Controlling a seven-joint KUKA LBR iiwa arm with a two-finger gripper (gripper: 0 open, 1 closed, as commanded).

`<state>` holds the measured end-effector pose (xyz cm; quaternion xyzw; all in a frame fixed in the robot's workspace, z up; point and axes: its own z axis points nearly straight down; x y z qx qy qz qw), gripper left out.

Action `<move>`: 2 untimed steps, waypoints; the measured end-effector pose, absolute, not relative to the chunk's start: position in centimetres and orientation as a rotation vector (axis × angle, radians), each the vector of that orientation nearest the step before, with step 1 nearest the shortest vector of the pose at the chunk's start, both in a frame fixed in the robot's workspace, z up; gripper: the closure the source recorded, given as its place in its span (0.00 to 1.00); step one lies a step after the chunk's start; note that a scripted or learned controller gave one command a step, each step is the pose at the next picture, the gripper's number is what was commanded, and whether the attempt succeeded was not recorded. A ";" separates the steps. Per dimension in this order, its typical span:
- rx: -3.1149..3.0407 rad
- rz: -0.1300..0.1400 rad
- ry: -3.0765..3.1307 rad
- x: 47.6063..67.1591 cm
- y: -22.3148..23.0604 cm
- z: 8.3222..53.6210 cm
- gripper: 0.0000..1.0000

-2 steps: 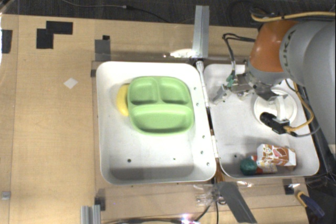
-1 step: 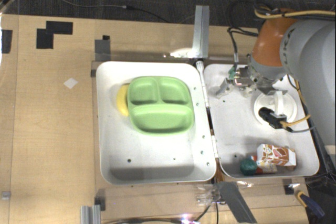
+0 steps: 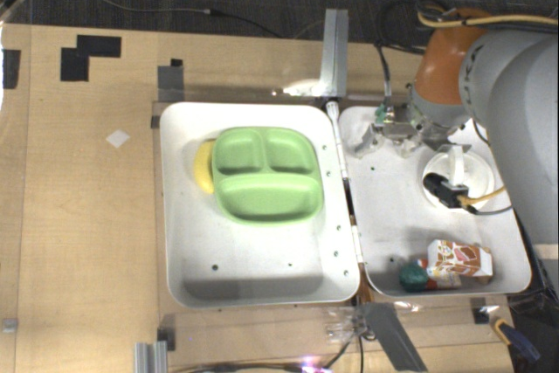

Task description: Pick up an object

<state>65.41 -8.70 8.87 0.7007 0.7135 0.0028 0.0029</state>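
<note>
From above, my claw (image 3: 395, 133) hangs at the right bin's (image 3: 384, 214) far edge — whether it's apart or together I can't tell. The small carton (image 3: 459, 262) lies near the front wall beside a green lump (image 3: 413, 277), possibly a toy — I'd come down squarely over the carton, clear of the wall.

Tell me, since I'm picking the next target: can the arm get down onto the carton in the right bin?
Probably yes. The carton lies flat near the right bin's front wall with nothing on top; only a small green object touches its left end.
</note>
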 end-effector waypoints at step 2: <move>2.317 0.008 2.114 67.1 -8.3 8.8 0.00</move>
